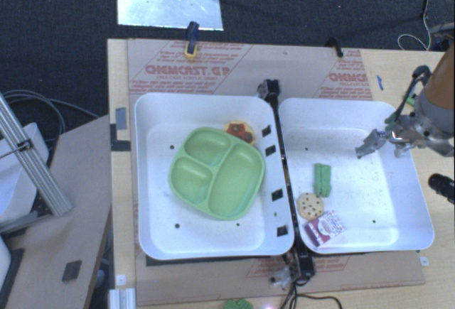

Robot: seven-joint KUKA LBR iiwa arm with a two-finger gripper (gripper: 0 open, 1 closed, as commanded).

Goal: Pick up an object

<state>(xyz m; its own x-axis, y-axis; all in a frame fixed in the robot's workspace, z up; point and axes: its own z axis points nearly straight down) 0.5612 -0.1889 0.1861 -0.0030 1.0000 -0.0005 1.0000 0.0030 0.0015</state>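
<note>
In the right bin (398,229) lie a green block (322,179), a round chocolate-chip cookie (309,206) and a red-and-white packet (325,226), all near the bin's left side. My gripper (384,147) hovers over the right bin's upper right part, well to the right of and above the green block. Its fingers stand apart with nothing between them, so it is open. The grey arm with its orange band enters from the right edge.
The left bin (153,229) holds a green divided plate (217,172), with a small red-and-yellow toy (240,131) at the plate's far edge. A black divider (279,172) runs between the bins. Cables lie at the far right of the bench.
</note>
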